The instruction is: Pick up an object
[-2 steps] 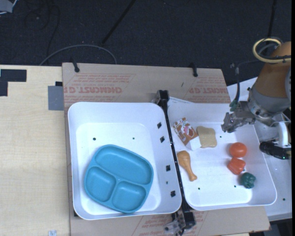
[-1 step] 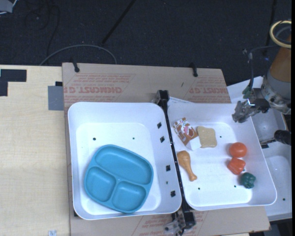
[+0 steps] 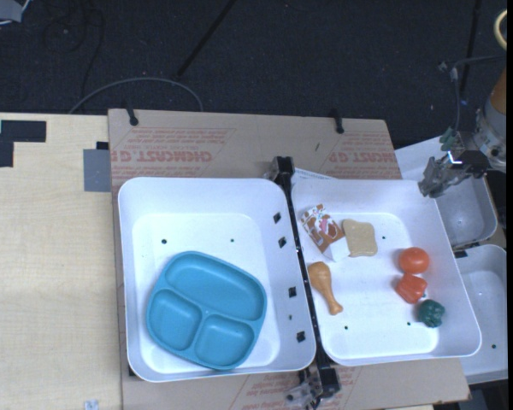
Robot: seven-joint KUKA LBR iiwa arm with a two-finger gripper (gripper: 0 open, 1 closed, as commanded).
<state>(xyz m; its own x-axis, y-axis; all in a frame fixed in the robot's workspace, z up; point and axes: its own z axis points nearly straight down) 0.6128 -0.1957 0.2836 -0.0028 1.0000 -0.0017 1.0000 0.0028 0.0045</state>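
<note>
The right bin (image 3: 462, 331) holds several small items. A striped snack packet (image 3: 322, 227) and a tan bread slice (image 3: 359, 237) lie at its back. A toy chicken drumstick (image 3: 325, 287) lies near the divider. Along the right side sit an orange-red tomato (image 3: 415, 260), a red pepper (image 3: 411, 288) and a dark green vegetable (image 3: 430, 313). My gripper (image 3: 438, 178) hangs over the bin's far right corner, apart from every item, about a hand's width behind the tomato.
A blue divided plate (image 3: 207, 309) lies in the left bin (image 3: 137, 203). A black hinge strip (image 3: 295, 263) runs between the bins. Cardboard (image 3: 239, 148) lies under both, and other white trays (image 3: 474, 216) stand to the right.
</note>
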